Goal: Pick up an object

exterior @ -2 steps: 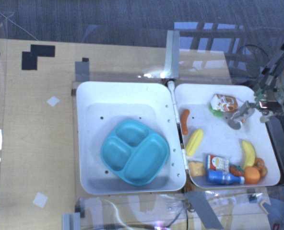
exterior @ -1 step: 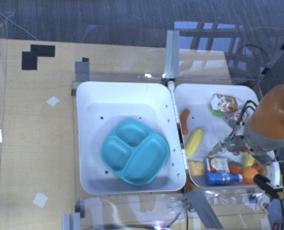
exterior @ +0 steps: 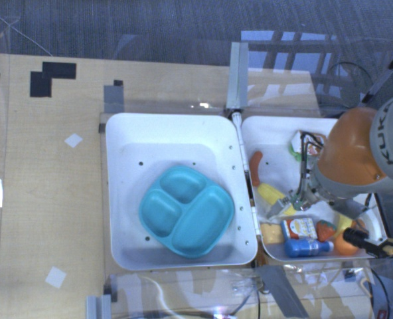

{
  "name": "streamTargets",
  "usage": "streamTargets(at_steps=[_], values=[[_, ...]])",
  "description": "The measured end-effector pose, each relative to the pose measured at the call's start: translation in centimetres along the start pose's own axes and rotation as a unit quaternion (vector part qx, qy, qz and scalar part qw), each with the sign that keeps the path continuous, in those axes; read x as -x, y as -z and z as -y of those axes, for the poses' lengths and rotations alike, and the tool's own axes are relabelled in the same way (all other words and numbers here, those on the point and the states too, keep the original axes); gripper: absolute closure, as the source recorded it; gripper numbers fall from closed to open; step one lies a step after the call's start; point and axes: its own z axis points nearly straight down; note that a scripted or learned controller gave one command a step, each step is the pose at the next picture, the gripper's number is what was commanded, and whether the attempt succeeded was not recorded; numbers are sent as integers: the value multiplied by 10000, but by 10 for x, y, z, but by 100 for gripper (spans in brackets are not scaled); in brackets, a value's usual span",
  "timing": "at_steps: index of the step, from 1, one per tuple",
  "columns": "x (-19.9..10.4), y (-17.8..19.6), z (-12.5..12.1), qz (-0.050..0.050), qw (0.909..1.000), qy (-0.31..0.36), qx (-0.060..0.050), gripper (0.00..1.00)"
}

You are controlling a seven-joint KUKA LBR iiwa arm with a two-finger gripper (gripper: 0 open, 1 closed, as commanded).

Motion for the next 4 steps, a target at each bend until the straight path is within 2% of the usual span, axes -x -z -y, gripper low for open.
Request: streamTargets(at_steps=[1,2,3,4], values=[[35,-2,-44,19,9968,-804,25,0],[22,-2,-45,29,9905,-1378,30,0],[23,11,-47,44,9906,-1369,69,100],[3,0,8,30,9908,-1348,51,100]])
